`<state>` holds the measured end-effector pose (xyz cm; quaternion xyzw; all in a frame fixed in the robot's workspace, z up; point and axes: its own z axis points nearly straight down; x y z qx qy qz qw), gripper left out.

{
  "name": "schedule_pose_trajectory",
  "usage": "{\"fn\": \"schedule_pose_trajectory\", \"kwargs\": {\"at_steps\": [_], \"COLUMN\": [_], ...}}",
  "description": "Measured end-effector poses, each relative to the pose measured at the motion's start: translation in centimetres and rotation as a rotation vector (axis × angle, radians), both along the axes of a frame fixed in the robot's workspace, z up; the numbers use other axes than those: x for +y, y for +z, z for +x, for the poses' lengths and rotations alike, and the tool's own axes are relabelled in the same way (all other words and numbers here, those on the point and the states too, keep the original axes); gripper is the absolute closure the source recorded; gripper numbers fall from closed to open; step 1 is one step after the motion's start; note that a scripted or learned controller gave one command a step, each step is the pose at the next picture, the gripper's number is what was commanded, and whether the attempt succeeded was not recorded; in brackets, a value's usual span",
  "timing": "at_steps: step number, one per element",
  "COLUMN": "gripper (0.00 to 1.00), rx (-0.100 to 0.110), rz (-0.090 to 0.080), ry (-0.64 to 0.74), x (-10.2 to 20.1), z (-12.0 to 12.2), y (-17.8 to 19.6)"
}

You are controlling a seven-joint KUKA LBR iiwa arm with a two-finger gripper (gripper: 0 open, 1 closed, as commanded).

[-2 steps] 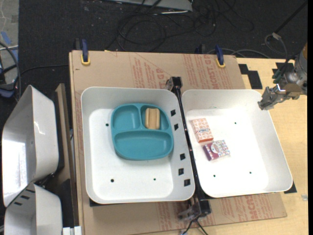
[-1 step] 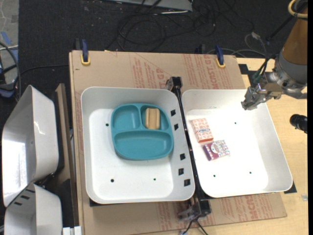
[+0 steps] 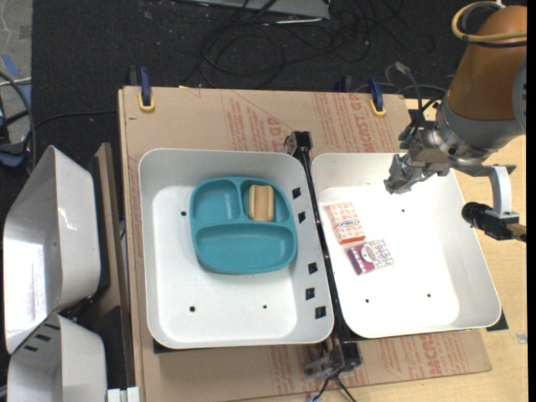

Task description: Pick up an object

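White plastic forms both shallow bins, which sit side by side on a brown cardboard sheet (image 3: 251,111); the left bin (image 3: 167,308) holds a teal divided tray (image 3: 234,249), smooth and rounded at the corners, with a tan wooden block (image 3: 261,203) standing in its upper right compartment; the right bin (image 3: 435,308) holds two small flat packets lying near its left wall. The pink-and-white packet (image 3: 342,222) is roughly rectangular, its long axis running from upper left to lower right; the purple packet (image 3: 371,256) lies just beside it, below and slightly right, tilted the other way, and looks glossy and printed. The gripper (image 3: 400,180) hangs over the upper part of the right bin, at the end of the grey arm with its orange band; whether its fingers are apart or together cannot be told at this size. Nothing is seen between them. From the gripper, the pink-and-white packet lies to the left and downward in the view, the nearer of the two, while the purple packet lies more directly below; a grasp would likely need the jaws set across the short side of whichever packet is chosen, and both are thin, so a slip seems possible.
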<state>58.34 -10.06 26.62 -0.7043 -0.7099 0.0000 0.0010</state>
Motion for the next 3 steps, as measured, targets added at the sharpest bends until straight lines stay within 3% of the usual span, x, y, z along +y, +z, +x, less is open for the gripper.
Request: {"fn": "schedule_pose_trajectory", "kwargs": {"at_steps": [1, 3], "gripper": [1.0, 1.0], "rx": [0.0, -0.002], "rz": [0.0, 0.0], "ry": [0.001, 0.001], "x": [5.3, 15.1], "z": [-0.4, 1.1], "y": [-1.6, -1.8]}}
